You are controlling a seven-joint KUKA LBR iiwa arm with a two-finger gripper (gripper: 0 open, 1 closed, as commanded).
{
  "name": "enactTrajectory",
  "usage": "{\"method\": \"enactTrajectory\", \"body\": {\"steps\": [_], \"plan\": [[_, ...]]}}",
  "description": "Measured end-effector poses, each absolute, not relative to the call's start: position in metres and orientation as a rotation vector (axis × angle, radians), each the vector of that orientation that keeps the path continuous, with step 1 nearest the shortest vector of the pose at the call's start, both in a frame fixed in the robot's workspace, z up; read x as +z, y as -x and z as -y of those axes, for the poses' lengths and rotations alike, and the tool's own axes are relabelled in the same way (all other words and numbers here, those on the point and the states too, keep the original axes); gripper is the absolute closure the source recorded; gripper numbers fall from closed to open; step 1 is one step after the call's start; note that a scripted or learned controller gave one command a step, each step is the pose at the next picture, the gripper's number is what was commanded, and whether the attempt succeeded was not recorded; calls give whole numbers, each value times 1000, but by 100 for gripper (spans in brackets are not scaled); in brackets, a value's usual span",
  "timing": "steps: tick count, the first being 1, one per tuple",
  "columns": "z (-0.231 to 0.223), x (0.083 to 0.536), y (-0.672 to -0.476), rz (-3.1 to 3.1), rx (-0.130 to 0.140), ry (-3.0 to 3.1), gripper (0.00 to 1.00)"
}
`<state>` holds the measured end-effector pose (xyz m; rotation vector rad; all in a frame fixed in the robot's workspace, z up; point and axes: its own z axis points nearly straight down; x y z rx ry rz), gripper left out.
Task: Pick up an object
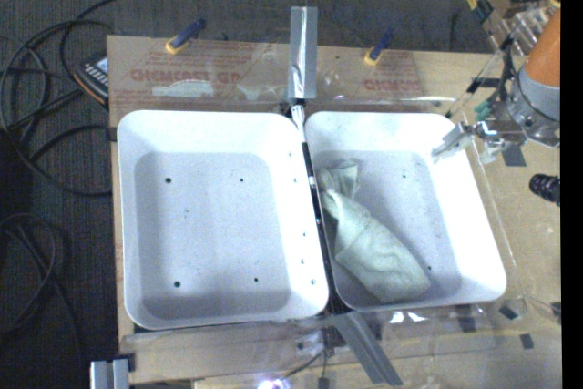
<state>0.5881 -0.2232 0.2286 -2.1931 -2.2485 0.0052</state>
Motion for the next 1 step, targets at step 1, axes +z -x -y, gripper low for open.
{"method": "enactTrajectory", "body": {"steps": [1], "plan": [[181,93,-600,2256,5,2184,0]]}}
